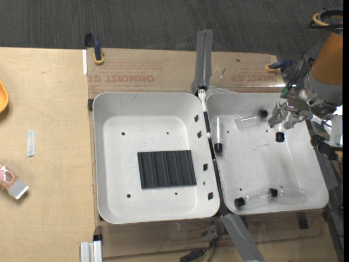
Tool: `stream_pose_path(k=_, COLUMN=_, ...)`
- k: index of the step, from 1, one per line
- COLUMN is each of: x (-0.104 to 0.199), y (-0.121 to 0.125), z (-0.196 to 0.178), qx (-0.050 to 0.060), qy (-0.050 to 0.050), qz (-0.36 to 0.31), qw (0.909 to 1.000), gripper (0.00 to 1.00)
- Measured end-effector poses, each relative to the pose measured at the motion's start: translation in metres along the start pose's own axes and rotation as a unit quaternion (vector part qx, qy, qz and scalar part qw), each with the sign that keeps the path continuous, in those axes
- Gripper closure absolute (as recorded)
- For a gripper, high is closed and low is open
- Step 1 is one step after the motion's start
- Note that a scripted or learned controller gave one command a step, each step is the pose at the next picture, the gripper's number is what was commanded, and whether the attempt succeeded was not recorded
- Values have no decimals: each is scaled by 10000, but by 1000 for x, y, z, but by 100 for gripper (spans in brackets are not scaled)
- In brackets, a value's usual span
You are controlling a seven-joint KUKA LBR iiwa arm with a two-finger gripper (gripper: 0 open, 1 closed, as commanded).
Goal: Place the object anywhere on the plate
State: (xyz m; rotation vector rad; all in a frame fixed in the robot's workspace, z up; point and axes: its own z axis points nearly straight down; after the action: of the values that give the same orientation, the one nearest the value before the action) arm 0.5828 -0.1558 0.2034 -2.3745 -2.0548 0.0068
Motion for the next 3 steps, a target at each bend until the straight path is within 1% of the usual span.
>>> stream_pose_path(k=1, x=60, y=-25, z=-72, qx=-5, qy=2, qz=198, qw=9998, gripper=100)
stream_pose_path(k=2, x=132, y=-124, z=-151, qx=-2, qy=-6, qz=1840, qw=9829, gripper=100)
stream_pose_path(k=3, x=218, y=-139, z=-93, qx=6, qy=-7, qz=891, qw=9960, gripper=100)
